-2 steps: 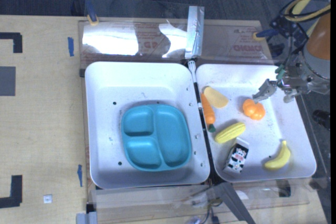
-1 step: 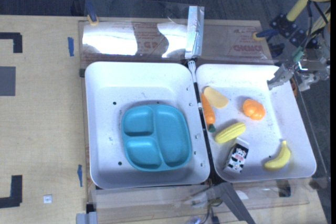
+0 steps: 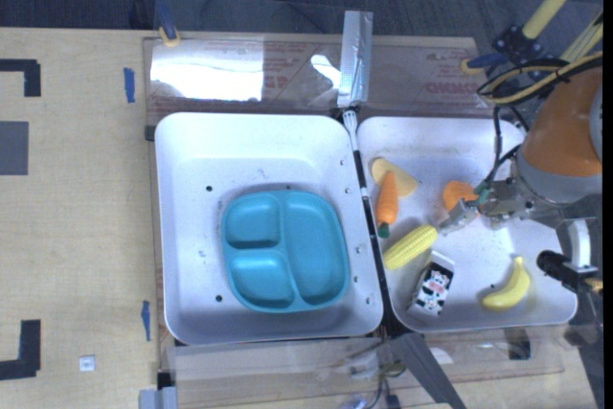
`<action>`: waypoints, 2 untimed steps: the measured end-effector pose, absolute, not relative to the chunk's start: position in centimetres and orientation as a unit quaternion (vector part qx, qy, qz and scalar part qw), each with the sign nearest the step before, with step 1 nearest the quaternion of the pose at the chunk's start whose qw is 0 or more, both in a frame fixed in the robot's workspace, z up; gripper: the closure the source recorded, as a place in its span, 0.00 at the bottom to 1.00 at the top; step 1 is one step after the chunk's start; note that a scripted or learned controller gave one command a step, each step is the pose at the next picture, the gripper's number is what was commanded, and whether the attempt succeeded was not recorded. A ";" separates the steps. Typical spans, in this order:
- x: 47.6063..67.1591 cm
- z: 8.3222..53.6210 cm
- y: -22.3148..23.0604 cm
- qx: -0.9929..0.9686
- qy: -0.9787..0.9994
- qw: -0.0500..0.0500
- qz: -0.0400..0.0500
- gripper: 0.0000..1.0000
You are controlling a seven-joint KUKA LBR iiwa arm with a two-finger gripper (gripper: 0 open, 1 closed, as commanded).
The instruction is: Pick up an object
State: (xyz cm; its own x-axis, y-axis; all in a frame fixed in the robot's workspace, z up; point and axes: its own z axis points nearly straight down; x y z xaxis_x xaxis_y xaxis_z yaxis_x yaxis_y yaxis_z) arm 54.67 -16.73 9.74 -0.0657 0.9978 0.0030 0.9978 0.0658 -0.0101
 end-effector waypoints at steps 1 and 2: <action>61.5 8.7 -14.6 -0.661 -0.750 -0.002 -0.001 0.00; 61.8 10.0 -14.7 -0.661 -0.750 -0.006 -0.003 1.00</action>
State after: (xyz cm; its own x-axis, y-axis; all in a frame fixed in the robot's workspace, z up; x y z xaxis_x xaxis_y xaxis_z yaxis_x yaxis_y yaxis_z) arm 61.76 -14.65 9.98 -0.1251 0.9921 -0.0052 0.9921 0.1251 0.0130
